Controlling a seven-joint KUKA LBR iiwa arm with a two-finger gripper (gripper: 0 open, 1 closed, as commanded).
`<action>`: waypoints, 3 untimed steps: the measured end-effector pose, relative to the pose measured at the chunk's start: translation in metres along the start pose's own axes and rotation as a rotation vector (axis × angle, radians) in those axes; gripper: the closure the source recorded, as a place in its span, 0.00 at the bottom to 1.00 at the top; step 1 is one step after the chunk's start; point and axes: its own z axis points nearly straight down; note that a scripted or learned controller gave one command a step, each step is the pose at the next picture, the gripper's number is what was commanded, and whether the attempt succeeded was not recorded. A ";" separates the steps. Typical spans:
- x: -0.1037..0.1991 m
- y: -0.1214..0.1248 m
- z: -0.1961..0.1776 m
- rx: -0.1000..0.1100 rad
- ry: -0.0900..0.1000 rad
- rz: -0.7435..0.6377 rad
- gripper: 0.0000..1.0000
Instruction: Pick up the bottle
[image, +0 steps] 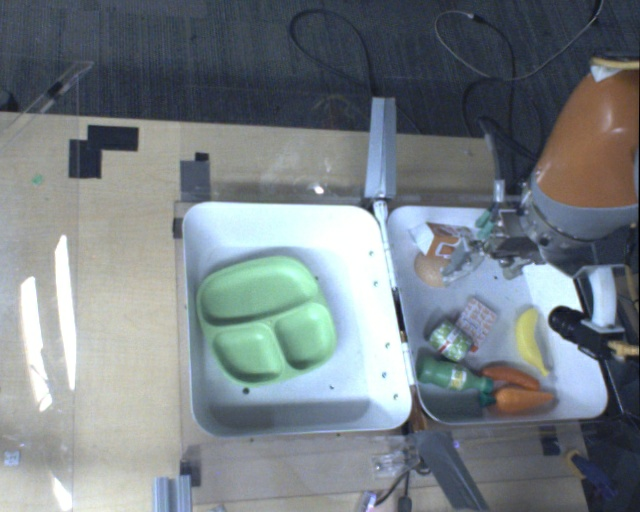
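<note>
One relation governs your move: the small green plastic bottle with the yellow label (446, 374) lies on its side at the right-hand white bin's (568, 410) front-left corner, long axis along the front wall, well apart from your hand (478, 247) near the back edge. Whether that hand is wide or narrow, you cannot tell; glare blurs it.

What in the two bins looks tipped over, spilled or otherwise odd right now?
Nothing looks spilled or broken. The green bottle lies on its side at the near edge of the right bin, close against the carrots. The tool is at that bin's far end over a brown packet, away from the bottle. The green tray sits flat.
</note>
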 end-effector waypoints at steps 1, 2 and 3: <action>0.095 -0.033 0.104 0.005 0.000 -0.026 0.00; 0.110 0.013 0.148 -0.013 -0.016 0.090 0.00; 0.089 0.012 0.139 -0.012 -0.041 0.117 1.00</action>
